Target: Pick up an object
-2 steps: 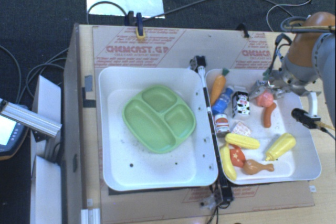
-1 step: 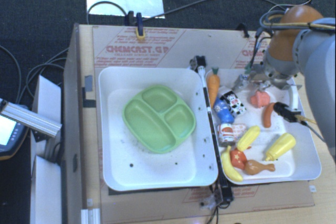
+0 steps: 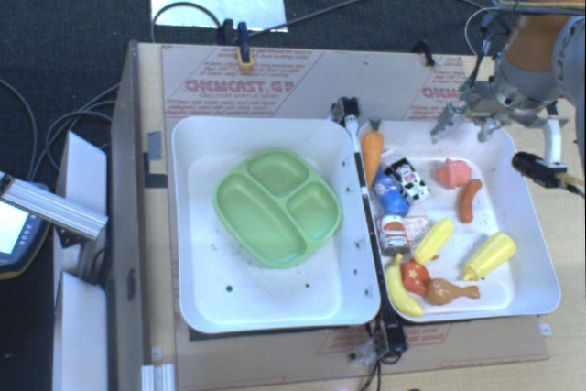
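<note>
**Fingers spread above the right bin's far edge, nothing between them**

Fingers (image 3: 465, 122) of the grey arm are seen splayed wide apart over the far rim of the right bin (image 3: 536, 238), one tip toward the left and one toward the right, with no object gripped between them. The arm (image 3: 540, 41), marked by its orange band, is extended in from the right side of the bench (image 3: 275, 78).

The toy items are found lower in the right bin, all apart from the fingers. Nearest to them, a pink piece (image 3: 453, 172) is placed just below, with a red sausage (image 3: 469, 200) beside it. A carrot (image 3: 371, 151) is laid along the bin's left wall, to the left of the fingers. A small black-and-white spotted item (image 3: 406, 179), a blue item (image 3: 388, 197) and a small can (image 3: 394, 233) are clustered near the middle. Closer to the near edge, a corn cob (image 3: 433, 240), a yellow bottle (image 3: 488, 255), a banana (image 3: 401, 288), a red item (image 3: 414, 275) and a drumstick (image 3: 450, 291) are gathered, well apart from the fingers.

In the left bin (image 3: 206, 288), a green divided plate (image 3: 277, 206) is set at the centre.
</note>
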Action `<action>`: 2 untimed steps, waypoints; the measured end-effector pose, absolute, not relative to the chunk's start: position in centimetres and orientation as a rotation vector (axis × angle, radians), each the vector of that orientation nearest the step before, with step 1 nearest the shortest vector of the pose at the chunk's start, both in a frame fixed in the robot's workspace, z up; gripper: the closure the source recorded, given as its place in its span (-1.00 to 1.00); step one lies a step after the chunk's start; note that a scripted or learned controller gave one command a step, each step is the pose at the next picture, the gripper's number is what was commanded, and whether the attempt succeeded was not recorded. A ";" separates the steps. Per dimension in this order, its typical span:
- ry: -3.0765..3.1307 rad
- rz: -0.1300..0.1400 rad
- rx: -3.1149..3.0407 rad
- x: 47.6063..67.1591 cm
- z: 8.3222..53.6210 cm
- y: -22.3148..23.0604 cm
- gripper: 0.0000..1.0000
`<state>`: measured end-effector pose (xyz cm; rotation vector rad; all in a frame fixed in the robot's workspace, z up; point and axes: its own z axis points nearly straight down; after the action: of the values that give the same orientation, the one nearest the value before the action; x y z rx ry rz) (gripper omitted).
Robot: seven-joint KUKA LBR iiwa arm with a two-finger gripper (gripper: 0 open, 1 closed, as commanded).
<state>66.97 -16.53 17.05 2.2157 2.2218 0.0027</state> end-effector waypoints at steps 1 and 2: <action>2.224 -0.001 2.219 64.4 12.9 -18.4 -1.00; 2.223 -0.001 2.220 62.2 12.2 -18.9 -1.00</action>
<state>62.15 -18.94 12.17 2.2199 2.2228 -0.0010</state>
